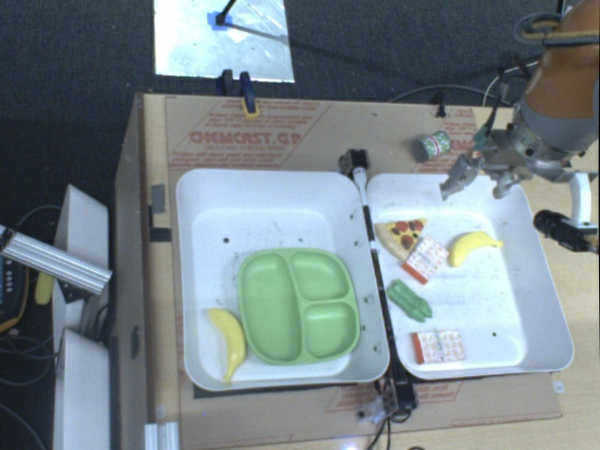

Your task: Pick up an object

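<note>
Objects lie in the right bin (548, 345): pizza slice (401, 233), banana (474, 246), green piece (409, 299), two small packets. The gripper (484, 182) hangs over the bin's far edge, fingers (457, 178) spread open, holding nothing.

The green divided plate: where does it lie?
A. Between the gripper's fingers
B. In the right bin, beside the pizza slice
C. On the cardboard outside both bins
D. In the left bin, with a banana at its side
D: the green divided plate lies in the left bin, with a banana at its lower left edge.
</note>
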{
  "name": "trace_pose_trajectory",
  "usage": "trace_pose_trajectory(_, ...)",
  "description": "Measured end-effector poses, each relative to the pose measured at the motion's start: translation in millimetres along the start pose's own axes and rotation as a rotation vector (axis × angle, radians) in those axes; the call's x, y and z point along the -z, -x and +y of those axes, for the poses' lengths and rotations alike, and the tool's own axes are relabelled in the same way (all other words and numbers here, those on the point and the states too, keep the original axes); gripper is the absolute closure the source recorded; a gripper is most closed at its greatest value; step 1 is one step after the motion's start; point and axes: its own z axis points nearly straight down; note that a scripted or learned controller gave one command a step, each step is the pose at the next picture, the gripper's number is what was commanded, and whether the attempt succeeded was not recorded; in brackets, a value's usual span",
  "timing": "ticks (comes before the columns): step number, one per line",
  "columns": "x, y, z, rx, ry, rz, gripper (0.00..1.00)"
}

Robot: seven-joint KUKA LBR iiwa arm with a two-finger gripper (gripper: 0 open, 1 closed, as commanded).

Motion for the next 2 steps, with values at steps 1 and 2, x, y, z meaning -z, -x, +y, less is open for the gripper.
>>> trace_pose_trajectory(1, -86, 42, -45, -0.002, -0.002, -0.001, 0.00)
trace_pose_trajectory(2, -168, 0, -46, 0.000, 0.008, -0.001, 0.00)
